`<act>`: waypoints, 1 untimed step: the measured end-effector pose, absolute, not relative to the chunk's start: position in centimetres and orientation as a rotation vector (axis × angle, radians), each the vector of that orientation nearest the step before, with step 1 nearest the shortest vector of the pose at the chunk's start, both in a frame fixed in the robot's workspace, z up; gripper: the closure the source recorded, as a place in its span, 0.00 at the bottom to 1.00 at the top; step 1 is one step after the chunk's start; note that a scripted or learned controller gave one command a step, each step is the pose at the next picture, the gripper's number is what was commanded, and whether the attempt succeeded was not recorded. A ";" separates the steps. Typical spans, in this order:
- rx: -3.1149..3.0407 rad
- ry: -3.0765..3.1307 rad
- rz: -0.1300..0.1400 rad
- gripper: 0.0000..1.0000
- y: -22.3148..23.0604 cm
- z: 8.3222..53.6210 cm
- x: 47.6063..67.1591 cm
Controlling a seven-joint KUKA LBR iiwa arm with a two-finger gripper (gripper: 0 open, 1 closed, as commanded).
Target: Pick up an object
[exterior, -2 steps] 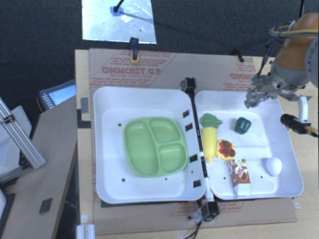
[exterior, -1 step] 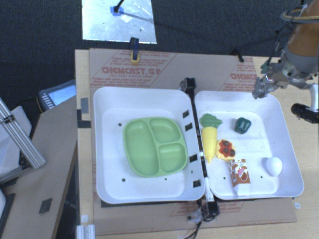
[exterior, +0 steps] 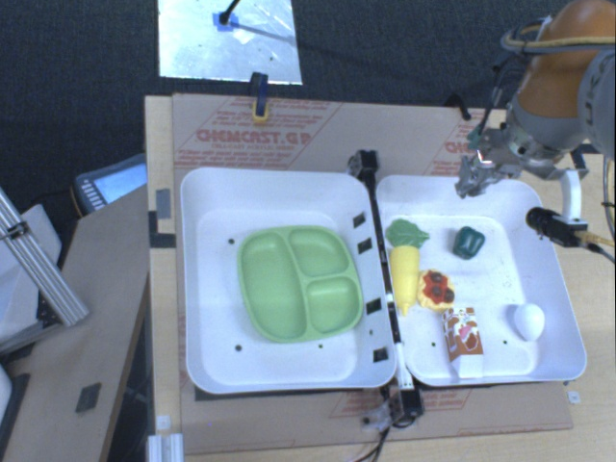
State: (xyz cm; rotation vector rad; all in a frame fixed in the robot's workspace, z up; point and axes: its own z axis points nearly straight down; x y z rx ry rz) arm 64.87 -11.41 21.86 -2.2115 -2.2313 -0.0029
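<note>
Wooden bench w/ two white bins; left bin (exterior: 207,210) holds a green divided plate (exterior: 296,283). Right bin (exterior: 549,258) has the toys: green pepper (exterior: 469,243), corn (exterior: 405,269), pizza slice (exterior: 438,290), small carton (exterior: 464,335), white egg (exterior: 528,320). Gripper (exterior: 474,175) hangs over the bin's far rim, nothing in it; can't tell if it's open or closed. Looks like approach stage, nothing picked yet. Next prob: move in over the pepper, nearest item, then descend

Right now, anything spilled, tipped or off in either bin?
Nothing stands out. The green divided plate lies flat in the left bin. The corn, green pepper, egg and small carton lie loose but intact in the right bin.
</note>
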 end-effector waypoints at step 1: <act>-2.210 -2.231 -0.003 1.00 -6.4 21.8 63.6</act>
